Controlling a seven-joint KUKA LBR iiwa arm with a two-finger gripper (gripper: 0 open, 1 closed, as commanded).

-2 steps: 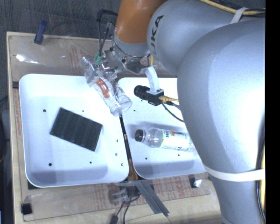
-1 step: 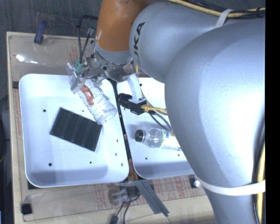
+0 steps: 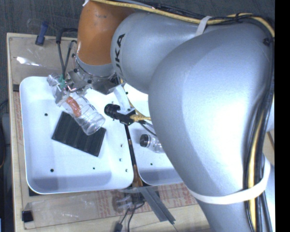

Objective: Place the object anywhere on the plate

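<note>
A flat black rectangular plate [image 3: 77,135] lies in the left white bin [image 3: 34,129]. A clear plastic bottle [image 3: 84,114] with an orange label is tilted, its lower end over the plate's upper edge. My gripper [image 3: 69,88] reaches down from under the orange band and is shut on the bottle's upper part, near its neck. The arm's large grey body hides most of the right bin.
A second clear bottle with a dark cap [image 3: 150,141] lies in the right bin [image 3: 157,178], close to the divider between the bins. A small blue object [image 3: 41,33] sits on the bench beyond the left bin's far edge.
</note>
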